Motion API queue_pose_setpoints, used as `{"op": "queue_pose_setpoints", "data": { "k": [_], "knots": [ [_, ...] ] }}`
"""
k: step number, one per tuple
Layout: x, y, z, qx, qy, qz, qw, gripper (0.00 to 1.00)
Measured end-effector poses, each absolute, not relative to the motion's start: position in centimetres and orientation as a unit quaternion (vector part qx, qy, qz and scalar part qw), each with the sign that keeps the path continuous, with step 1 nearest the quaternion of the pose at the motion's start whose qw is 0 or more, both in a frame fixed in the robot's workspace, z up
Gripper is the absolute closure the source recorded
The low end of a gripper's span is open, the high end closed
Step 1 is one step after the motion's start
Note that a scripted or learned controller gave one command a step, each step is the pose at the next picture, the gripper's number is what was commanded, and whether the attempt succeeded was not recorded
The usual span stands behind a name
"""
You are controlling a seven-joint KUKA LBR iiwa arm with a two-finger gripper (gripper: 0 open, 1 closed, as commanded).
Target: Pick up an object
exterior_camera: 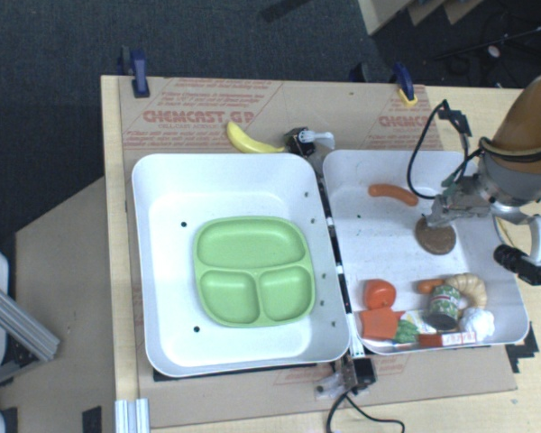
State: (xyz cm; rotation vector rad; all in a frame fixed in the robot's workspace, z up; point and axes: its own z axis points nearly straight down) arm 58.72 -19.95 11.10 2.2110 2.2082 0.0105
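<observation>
**Pick not yet made: gripper low over a brown disc**

The gripper is being held low in the right bin, directly over a brown round disc near the bin's middle. Whether the fingers are open or closed cannot be told. Nothing is being seen lifted; the grasp and the raise are being judged as left to do.

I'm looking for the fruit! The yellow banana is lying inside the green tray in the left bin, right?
Not quite. The camera view shows the banana lying on the cardboard behind the left bin, outside it. The green tray does sit in the left bin, but the banana is not in it.
</observation>
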Motion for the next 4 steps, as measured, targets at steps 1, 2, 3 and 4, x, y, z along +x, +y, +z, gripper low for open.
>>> {"op": "queue_pose_setpoints", "data": {
  "k": [1,2,3,4],
  "knots": [
    [58.8,-20.0,12.1,0.708,0.706,0.0039,0.009,1.00],
    [60.6,-13.4,18.1,0.704,0.710,0.0033,0.003,1.00],
    [60.3,-13.8,17.6,0.707,0.708,0.0004,0.001,0.00],
    [56.5,-20.8,8.8,0.710,0.704,-0.0035,-0.004,0.00]
  ]
}}
